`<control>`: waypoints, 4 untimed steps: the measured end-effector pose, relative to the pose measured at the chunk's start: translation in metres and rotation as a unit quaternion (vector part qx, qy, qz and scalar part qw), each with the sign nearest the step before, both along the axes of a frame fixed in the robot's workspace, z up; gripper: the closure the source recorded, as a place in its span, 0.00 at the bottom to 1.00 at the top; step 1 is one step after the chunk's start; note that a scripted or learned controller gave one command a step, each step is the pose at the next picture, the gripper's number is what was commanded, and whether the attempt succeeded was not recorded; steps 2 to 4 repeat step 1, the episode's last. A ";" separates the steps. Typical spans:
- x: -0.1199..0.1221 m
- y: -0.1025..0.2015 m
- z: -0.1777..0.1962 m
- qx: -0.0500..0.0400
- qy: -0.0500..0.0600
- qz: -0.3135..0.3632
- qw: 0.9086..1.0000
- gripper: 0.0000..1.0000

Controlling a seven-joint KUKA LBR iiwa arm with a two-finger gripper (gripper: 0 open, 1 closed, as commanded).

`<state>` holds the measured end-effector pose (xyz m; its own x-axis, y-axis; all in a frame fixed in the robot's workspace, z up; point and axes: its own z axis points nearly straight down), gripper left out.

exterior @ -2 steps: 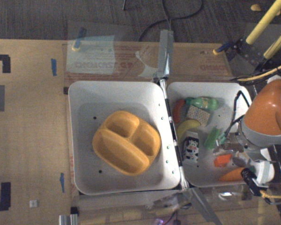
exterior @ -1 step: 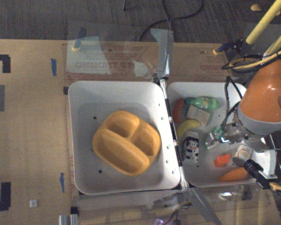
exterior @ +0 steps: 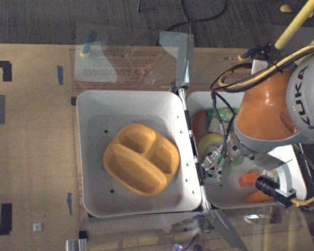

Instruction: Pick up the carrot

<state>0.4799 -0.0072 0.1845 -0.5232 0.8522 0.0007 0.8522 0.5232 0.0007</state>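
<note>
Though near the tool (exterior: 213, 163), carrot (exterior: 249, 180) just right of it

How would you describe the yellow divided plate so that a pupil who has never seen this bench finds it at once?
Start with the two white bins and take the left bin, away from the arm. The yellow divided plate lies near its middle. Its three compartments, and lying alone in that bin, set it apart from the small items crowded in the right bin.

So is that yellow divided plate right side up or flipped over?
Right side up. The yellow plate lies flat in the left bin, its three hollow compartments facing up.
</note>
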 end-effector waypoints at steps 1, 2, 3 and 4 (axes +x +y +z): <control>0.000 0.052 0.000 0.000 0.000 0.147 0.989 1.00; 0.000 0.052 0.000 0.000 0.000 0.147 0.989 1.00; 0.000 0.052 0.000 0.000 0.000 0.147 0.989 1.00; 0.000 0.052 0.000 0.000 0.000 0.147 0.989 1.00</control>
